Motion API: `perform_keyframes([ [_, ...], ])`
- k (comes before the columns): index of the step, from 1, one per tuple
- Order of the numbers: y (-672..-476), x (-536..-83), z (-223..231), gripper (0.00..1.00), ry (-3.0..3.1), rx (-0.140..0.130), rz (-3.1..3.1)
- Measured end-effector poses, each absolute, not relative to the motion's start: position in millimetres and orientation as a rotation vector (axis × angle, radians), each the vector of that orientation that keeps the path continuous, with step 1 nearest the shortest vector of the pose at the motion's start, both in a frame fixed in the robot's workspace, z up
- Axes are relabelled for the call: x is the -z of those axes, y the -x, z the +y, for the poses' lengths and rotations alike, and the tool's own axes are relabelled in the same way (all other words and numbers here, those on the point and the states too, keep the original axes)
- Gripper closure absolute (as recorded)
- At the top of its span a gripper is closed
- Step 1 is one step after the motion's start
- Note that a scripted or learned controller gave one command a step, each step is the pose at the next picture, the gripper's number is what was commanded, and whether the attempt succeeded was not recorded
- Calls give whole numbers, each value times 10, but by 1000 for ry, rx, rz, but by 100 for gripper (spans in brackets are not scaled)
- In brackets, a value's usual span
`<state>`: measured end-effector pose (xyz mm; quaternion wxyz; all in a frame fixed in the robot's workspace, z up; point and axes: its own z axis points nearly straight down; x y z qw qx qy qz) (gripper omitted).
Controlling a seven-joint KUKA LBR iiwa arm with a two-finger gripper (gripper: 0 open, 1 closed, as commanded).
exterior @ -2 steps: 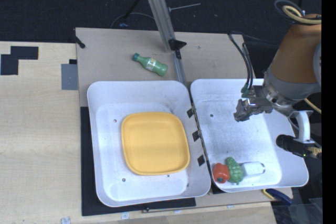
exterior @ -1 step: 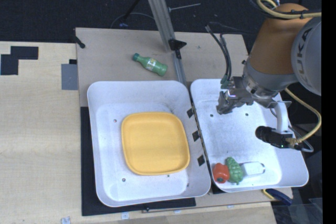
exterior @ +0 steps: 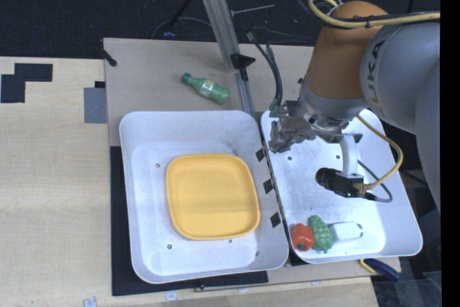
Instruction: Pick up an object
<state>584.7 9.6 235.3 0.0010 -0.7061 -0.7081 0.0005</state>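
Over in the left bin (exterior: 136, 154), a yellow plate (exterior: 212, 195) lies flat in the middle, broad and stiff, likely awkward to pinch except at its rim. A green bottle (exterior: 205, 88) rests on the bench beyond the bins. In the right bin's (exterior: 402, 226) near corner sits a red-and-green toy (exterior: 313, 236), probably light and small, best pinched across its middle. The gripper (exterior: 282, 134) hovers at that bin's far left edge; its state, can't tell.
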Motion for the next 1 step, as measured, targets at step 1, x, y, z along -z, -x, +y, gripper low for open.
perform_keyframes([
  [1, -6058, -2384, 526, 100, 2219, -1, -2224],
])
